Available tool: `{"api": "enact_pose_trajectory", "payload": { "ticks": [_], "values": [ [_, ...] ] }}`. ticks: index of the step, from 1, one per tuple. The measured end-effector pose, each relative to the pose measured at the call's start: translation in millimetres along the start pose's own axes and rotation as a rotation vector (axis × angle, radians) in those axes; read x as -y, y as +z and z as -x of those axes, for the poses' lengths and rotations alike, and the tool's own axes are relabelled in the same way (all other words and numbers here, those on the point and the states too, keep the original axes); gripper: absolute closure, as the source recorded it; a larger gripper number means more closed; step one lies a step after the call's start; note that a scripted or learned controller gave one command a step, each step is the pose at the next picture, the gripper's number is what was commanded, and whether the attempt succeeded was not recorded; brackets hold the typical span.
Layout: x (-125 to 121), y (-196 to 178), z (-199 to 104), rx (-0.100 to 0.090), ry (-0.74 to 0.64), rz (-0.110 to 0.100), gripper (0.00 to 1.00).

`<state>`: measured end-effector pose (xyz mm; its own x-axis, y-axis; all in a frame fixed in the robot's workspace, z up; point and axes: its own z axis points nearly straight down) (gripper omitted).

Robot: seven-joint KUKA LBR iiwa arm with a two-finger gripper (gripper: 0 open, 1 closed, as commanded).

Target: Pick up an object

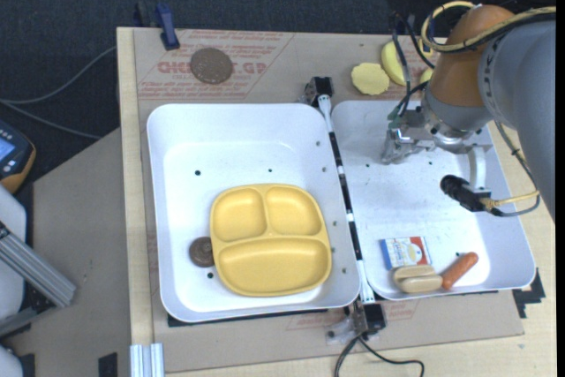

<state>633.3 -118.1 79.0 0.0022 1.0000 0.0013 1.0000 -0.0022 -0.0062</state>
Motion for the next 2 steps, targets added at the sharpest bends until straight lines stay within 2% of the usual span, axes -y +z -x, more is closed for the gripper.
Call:
{"api": "enact_pose_trajectory", "payload": {
  "ticks": [1,2],
  "values": [
    [13,-133,51,0.007,0.002,0.019,1.0],
    [67,-124,27,-0.001,-0.001,0.001,1.0]
  ]
}}
